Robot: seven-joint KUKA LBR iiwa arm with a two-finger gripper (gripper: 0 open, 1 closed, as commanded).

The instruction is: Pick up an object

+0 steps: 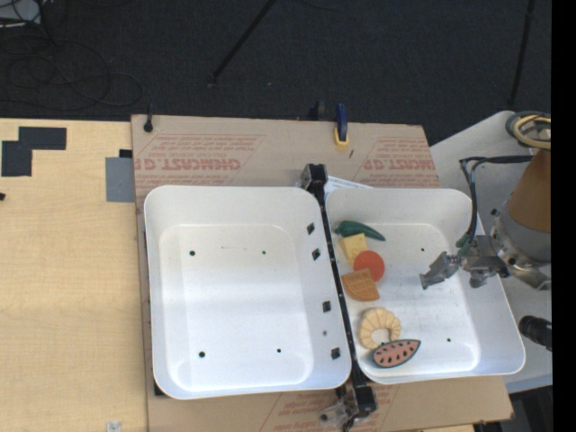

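Observation:
The right bin (450, 207) holds a cluster of toy foods near its left wall. A green pepper (362, 230) lies at the top, with a yellow wedge (355, 245) and a red tomato (369, 264) just below it. Under those sit an orange toast slice (361, 285), a pale croissant (379, 325) and a watermelon slice (397, 353). My gripper (441, 271) hangs over the right side of this bin, well to the right of the tomato. Nothing shows between its fingers.
The left bin (180, 207) sits beside the right one, with a black divider (325, 268) running between them. Both rest on a cardboard sheet (225, 151) on the bench. A blue and yellow clamp (341, 125) stands at the cardboard's back edge.

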